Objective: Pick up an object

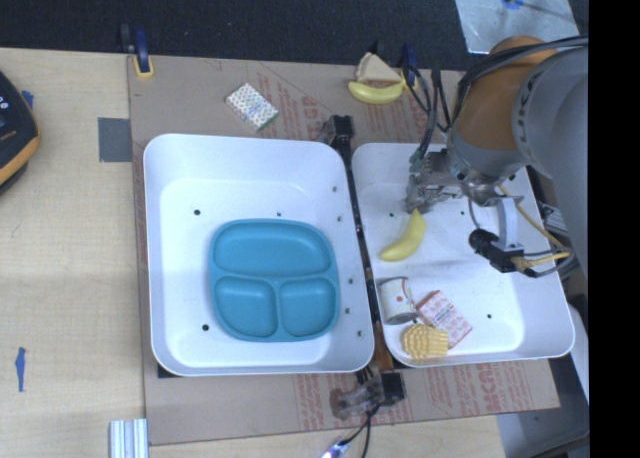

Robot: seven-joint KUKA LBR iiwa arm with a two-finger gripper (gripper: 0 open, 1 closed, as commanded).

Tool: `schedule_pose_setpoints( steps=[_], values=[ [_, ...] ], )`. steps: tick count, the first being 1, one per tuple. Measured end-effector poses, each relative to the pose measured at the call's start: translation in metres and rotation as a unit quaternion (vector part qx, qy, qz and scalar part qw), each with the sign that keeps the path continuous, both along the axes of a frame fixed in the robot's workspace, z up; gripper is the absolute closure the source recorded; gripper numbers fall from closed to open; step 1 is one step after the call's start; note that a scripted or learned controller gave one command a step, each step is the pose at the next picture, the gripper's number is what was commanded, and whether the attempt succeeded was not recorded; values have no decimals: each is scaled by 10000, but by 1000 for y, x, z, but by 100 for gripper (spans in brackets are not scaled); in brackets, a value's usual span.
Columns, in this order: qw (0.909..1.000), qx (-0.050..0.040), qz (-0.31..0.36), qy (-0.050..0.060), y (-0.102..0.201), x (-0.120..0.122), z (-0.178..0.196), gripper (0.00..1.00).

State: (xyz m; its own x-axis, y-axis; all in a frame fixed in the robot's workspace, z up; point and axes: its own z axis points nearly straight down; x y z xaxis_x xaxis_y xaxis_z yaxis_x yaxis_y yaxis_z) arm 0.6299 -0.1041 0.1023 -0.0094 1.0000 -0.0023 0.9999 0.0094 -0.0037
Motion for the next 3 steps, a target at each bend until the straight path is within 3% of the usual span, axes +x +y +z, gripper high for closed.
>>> schedule_pose_setpoints(
  steps=[1, 2, 3],
  values=[
    [10000, 11, -19, -8, 66, -28, 90, 100],
    [10000, 10, -17, 5, 108, -57, 122, 100],
    [10000, 5, -14, 5, 146, -89, 124, 100]
  ],
)
